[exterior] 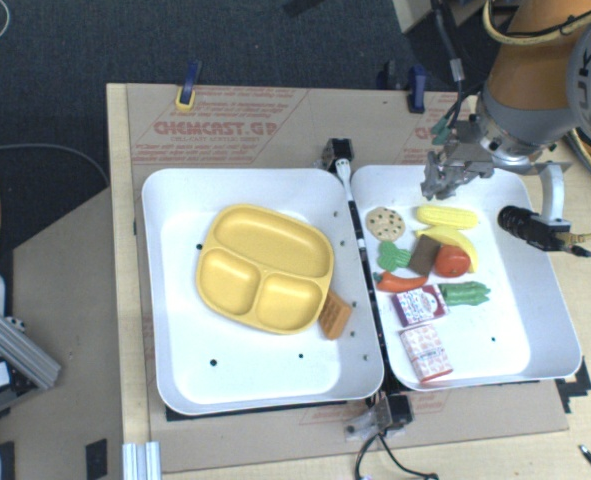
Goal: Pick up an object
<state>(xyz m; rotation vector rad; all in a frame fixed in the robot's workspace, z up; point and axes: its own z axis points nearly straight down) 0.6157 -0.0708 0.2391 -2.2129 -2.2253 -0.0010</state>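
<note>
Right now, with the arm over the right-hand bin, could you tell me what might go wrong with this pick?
1. The toy foods lie packed together: the corn cob, banana, tomato and brown block touch, so the hand could nudge or catch two at once.
2. The hand hangs near the right bin back wall, so a descent there might hit the rim.
3. The flat packets lie low and may slip.

Red print reading "CHEMCAST GP" stands on the brown board (275,118) behind the bins; nothing else is legible.
</note>
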